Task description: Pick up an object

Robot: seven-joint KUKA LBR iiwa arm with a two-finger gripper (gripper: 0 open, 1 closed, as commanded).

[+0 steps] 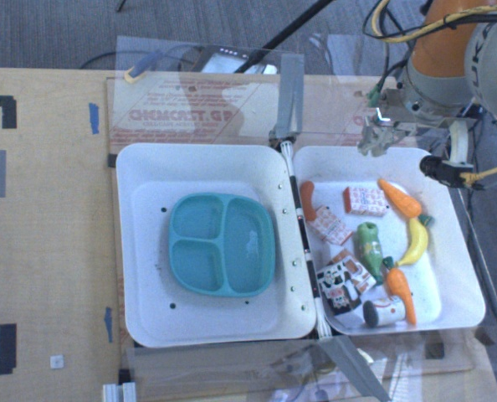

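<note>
The right bin (466, 262) holds several toy foods: a yellow banana (415, 242), a carrot (398, 198), a second carrot (401, 292), a green bottle (369, 244), a red-and-white packet (365, 199), a sausage (307, 199), a pink wrapper (330, 225), black-and-white cartons (339, 285) and a small can (382, 312). My gripper (376, 138) hangs above the bin's far edge, up and behind the packet, with nothing seen between its fingers.
The left bin (140, 182) holds a teal divided plate (222, 244). A metal divider (301, 224) runs between the bins. A clear panel (198, 111) stands behind them. The arm's orange band (458, 23) and cables fill the top right.
</note>
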